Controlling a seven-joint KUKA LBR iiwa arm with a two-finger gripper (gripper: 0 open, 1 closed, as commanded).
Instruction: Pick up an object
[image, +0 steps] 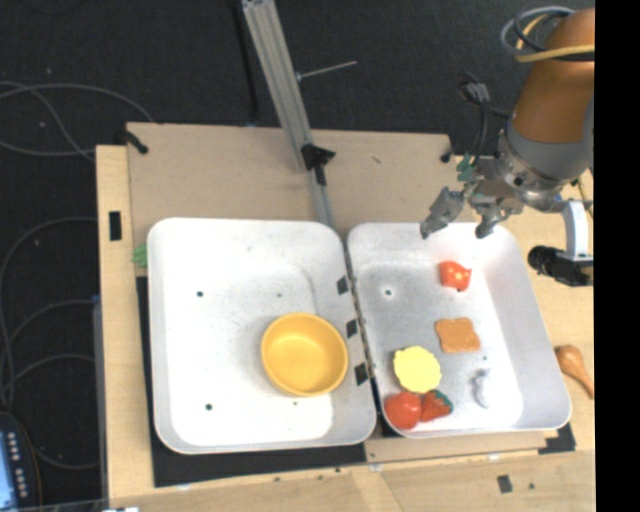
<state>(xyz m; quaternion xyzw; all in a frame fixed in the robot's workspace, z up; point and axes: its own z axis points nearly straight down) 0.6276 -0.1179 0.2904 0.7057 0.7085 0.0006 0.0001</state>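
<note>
Holding one yellow bowl (304, 353), left bin (190, 270).

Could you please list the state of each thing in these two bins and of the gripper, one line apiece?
gripper: open, holding nothing, above the right bin's far edge.
yellow bowl: upright, in the left bin.
small red piece: loose, nearest the gripper.
toast slice: lying flat.
yellow disc: lying flat.
tomato: touching the strawberry, at the right bin's near edge.
</note>
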